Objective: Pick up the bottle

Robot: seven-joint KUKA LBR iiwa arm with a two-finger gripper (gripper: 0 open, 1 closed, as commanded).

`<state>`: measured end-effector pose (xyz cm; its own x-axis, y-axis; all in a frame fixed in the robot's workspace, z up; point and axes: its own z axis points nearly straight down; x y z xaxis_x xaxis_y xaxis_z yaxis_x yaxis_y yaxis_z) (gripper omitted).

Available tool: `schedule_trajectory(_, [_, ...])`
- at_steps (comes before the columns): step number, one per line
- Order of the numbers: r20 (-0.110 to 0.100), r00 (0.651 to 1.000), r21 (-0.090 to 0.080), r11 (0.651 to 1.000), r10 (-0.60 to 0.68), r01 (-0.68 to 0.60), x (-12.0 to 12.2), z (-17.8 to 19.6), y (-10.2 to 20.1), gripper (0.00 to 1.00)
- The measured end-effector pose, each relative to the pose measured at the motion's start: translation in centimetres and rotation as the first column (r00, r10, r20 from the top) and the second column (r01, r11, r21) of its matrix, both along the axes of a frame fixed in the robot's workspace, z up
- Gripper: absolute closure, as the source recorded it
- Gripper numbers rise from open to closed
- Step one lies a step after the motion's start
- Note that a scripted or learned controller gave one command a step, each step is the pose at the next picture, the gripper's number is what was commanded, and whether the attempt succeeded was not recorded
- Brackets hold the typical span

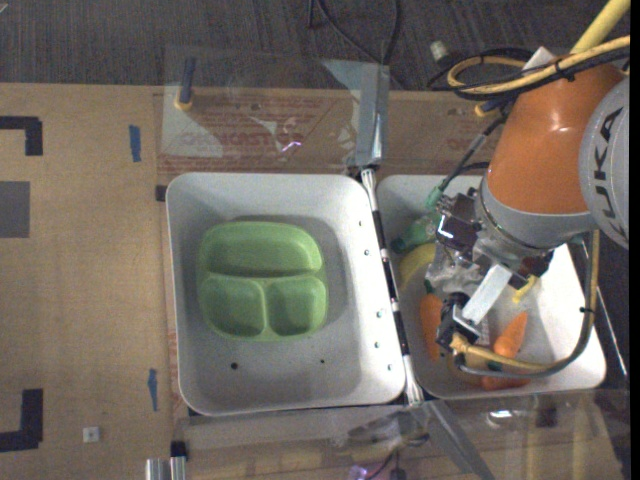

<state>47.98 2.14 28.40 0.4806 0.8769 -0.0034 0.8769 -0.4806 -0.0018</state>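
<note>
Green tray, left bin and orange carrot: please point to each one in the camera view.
green tray [262,280], camera view, middle divider
left bin [200,208], camera view, bare upper-left floor
orange carrot [512,335], camera view, middle of its body

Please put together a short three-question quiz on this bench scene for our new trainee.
1. True or false: the green divided plastic plate lies in the right shallow white bin.
2. Which bin is the grey and orange arm's gripper over? A) left B) right C) neither
3. Fill in: the plate has ___ compartments.

Key
1. False; it lies in the left shallow white bin.
2. B; it sits among orange carrot-shaped items and a yellow item.
3. Three.
</note>
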Motion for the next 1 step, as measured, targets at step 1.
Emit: schedule_trajectory(1, [-0.001,0.902,-0.002,0.902,-0.431,0.431,-0.06,-0.19,3.22,1.0])
